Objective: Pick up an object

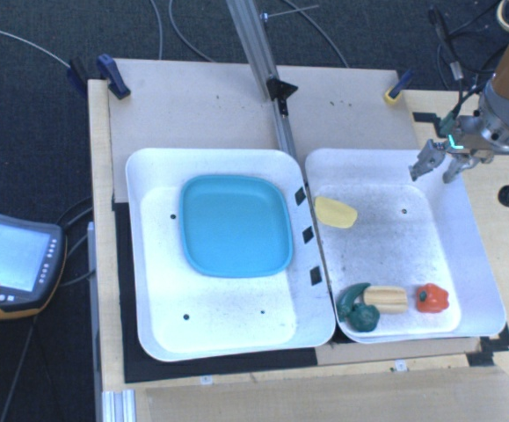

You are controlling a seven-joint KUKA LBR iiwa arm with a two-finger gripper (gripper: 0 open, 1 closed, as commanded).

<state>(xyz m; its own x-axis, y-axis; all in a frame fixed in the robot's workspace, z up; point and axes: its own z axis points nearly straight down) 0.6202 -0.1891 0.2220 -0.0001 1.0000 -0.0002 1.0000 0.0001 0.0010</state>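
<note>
Dark carpet w/ loose cables surrounded the bench (pixel 236 95), which carried two shallow white bins side by side. The left bin (pixel 149 236) held a blue plate (pixel 236 225), roughly centre of frame. The right bin (pixel 465 227) held the candidates for picking: a yellow piece (pixel 335 212) near its upper-left corner, just beside the divider, and along the lower edge a row of three, a green item (pixel 358 307), a tan block (pixel 386 299) touching it, and a red-orange item (pixel 431 298) just beside that (prob. toy foods, too small to be sure).

The hand (pixel 440 163) hung at the right bin's upper-right corner, fingers (pixel 423 165) spread and nothing between them. It appeared to sit above the bin rim, well apart from every object.

Judging by that, the step in hand was approach: no grasp made yet. Next move would call for choosing a target and travelling toward lower left of the frame. The yellow piece lay alone, so it looked the easier pick; the lower row was crowded, w/ green and tan in contact, so the fingers would need careful alignment to straddle just one. Then descend, close, lift.
</note>
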